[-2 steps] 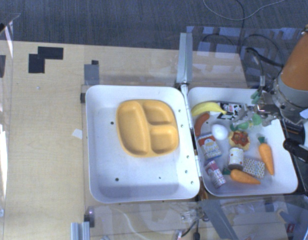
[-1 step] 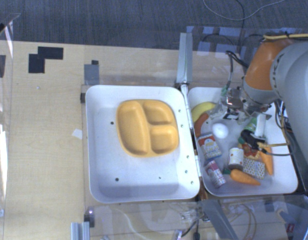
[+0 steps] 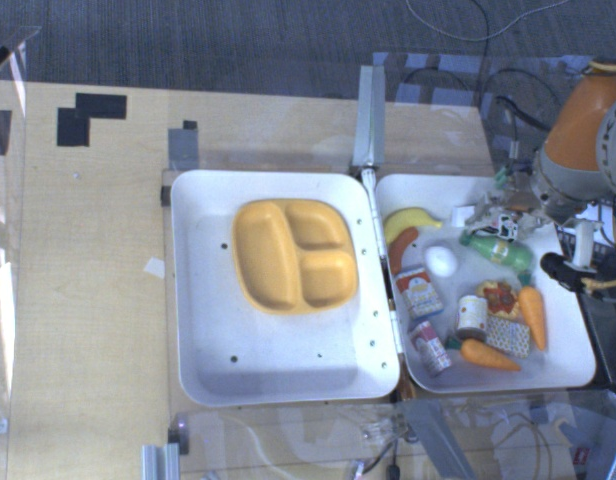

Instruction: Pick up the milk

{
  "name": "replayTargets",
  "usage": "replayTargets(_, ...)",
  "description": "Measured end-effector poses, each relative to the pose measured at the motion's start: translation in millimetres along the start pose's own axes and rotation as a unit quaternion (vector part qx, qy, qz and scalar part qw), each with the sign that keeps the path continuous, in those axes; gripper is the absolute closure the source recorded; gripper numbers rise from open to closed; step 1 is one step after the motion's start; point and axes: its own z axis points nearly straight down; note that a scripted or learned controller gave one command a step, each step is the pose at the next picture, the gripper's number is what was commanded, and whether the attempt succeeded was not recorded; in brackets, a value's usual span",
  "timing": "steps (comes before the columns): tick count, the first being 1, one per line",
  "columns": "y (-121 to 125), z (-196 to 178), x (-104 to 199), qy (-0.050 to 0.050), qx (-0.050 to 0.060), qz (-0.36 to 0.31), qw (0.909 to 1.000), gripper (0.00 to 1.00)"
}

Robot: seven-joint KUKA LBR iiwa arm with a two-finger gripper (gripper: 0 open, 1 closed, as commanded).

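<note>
I am watching the gripper (image 3: 500, 220) hanging over the far right part of the right bin (image 3: 578, 368), just above the green bottle (image 3: 500, 251). The milk (image 3: 419, 293), a small carton (red and white, as best I can read it), is lying in that bin on the side toward the yellow tray (image 3: 293, 253). From the gripper it is sitting leftward and nearer the camera, beside the white egg (image 3: 441, 261), its long axis slanting from far-left to near-right; I am reaching with the only arm.
</note>
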Motion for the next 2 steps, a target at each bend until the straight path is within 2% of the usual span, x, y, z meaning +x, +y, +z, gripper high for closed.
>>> replayTargets(1,30.2,15.1,-8.0,0.002,0.014,-0.177,0.9842,0.0)
replayTargets(2,31.7,2.3,-7.6,0.001,0.012,-0.179,0.9838,1.0)
